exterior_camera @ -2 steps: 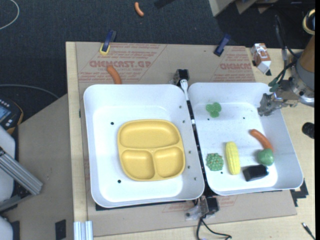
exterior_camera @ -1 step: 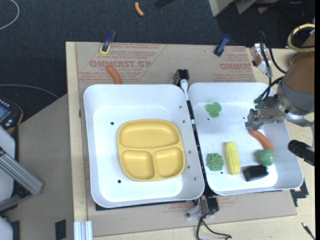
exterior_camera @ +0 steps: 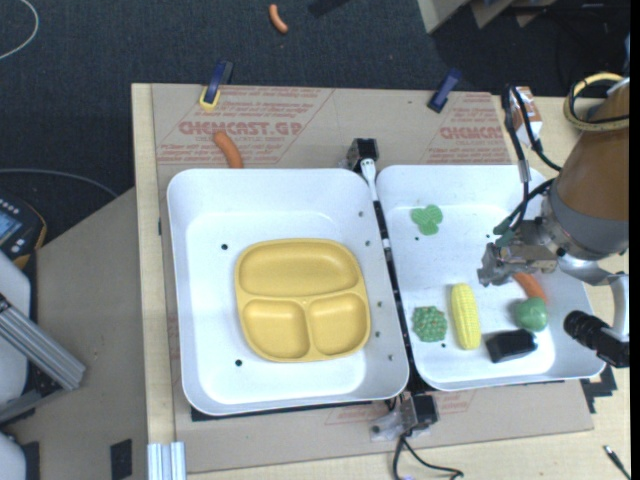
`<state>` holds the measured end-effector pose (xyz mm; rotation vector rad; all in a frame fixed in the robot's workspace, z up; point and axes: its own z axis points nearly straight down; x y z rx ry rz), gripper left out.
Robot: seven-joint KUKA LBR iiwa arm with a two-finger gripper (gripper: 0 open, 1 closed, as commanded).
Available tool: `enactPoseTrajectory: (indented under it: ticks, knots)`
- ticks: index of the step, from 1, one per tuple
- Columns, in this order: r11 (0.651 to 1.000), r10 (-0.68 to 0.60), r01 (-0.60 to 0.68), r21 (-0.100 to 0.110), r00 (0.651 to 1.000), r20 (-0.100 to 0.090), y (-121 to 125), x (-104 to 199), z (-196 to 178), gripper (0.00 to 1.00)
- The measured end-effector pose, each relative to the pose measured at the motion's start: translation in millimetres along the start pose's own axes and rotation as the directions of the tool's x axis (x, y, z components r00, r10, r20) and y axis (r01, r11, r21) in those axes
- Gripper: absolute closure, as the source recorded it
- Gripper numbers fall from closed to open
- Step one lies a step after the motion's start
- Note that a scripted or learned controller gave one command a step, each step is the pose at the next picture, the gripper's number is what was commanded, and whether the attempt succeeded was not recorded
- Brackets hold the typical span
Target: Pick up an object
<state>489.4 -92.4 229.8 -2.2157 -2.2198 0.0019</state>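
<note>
The right bin holds several toy foods: a light green piece at the back, a dark green broccoli, a yellow corn cob, an orange carrot, a round green item and a black block. My gripper hangs low over the right half of this bin, right beside the carrot's left end and just behind the corn. The wrist hides part of the carrot. I see nothing lifted off the bin floor.
In the left bin lies a yellow divided plate. A loose orange carrot rests on the cardboard behind that bin. Clamps hold the board's back edge. Cables run down behind the right bin.
</note>
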Motion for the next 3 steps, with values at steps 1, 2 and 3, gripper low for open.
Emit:
enactPoseTrajectory:
  ticks: [1, 2, 3]
  knots:
    - [1.000, 0.000, 0.000, -0.001, 1.000, 0.000, -14.7, 20.6, -0.2, 1.00]
    - [1.000, 0.002, -0.002, 0.000, 1.000, 0.001, -5.6, 16.2, 15.9, 1.00]
    - [1.000, 0.002, -0.002, -0.001, 1.000, 0.001, -7.0, 20.8, 15.0, 1.00]
